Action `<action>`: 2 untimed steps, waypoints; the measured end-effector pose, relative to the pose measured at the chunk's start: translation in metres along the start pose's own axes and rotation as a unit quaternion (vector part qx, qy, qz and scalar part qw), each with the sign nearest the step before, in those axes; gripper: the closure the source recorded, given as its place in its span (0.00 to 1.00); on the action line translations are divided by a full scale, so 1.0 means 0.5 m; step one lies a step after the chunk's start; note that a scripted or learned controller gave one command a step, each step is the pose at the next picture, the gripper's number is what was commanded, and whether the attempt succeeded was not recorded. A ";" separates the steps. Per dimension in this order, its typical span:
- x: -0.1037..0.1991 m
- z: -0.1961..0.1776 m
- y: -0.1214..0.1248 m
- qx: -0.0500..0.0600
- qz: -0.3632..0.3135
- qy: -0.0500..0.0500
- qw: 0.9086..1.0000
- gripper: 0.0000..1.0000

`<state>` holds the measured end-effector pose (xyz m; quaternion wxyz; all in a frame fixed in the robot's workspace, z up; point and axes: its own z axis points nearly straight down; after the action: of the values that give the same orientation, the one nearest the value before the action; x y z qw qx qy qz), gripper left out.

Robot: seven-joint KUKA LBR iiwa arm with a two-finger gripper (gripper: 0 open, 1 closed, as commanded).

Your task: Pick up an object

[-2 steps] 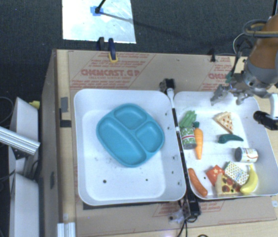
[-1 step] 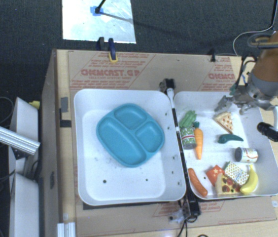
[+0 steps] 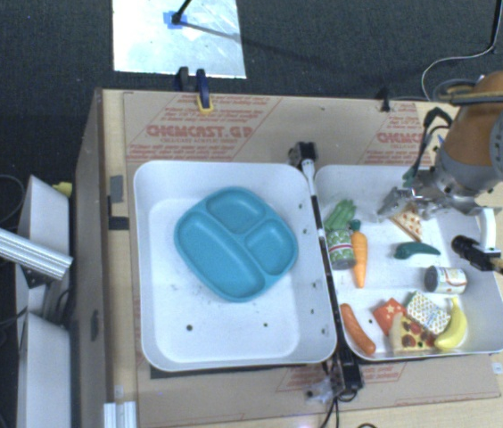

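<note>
My gripper [image 3: 400, 203] hangs low over the back part of the right bin [image 3: 499, 303], reaching in from the right. Just in front of it lies an orange wedge like a pizza slice [image 3: 408, 226], touching or nearly touching the tool. Nothing is visibly lifted. Close by are a dark teal pepper-like piece [image 3: 416, 251], an orange carrot [image 3: 359, 259], a small green-labelled can [image 3: 341, 253] and a green vegetable [image 3: 340, 213].
The left bin [image 3: 167, 328] holds a blue divided plate [image 3: 234, 242]. At the front of the right bin sit a lying can [image 3: 446, 280], a banana [image 3: 456, 325], a sausage [image 3: 358, 329], a red piece [image 3: 387, 313] and another pizza slice [image 3: 411, 335].
</note>
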<state>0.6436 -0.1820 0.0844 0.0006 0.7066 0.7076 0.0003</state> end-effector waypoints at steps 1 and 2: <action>-0.001 -0.024 0.003 -0.003 0.000 0.000 1.000 1.00; 0.102 -0.257 -0.001 -0.003 -0.002 0.000 1.000 1.00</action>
<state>0.6429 -0.1310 0.2130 0.0029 0.7055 0.7087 0.0022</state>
